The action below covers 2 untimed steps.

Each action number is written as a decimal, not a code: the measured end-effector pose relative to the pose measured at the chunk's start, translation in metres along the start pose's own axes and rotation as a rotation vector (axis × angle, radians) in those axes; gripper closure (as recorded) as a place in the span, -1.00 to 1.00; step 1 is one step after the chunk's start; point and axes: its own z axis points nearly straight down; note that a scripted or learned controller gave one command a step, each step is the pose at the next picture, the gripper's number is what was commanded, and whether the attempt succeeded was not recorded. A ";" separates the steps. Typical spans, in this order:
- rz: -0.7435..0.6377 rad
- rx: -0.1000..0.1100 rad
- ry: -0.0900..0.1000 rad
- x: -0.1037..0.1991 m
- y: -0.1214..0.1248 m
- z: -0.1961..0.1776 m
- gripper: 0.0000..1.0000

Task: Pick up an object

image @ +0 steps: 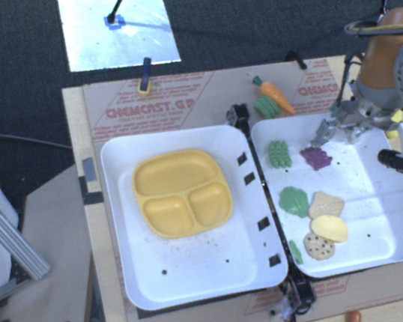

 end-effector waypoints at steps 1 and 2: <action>0.007 -0.001 -0.003 -0.002 -0.075 -0.001 -1.00; -0.003 -0.007 -0.003 0.026 -0.032 0.000 -1.00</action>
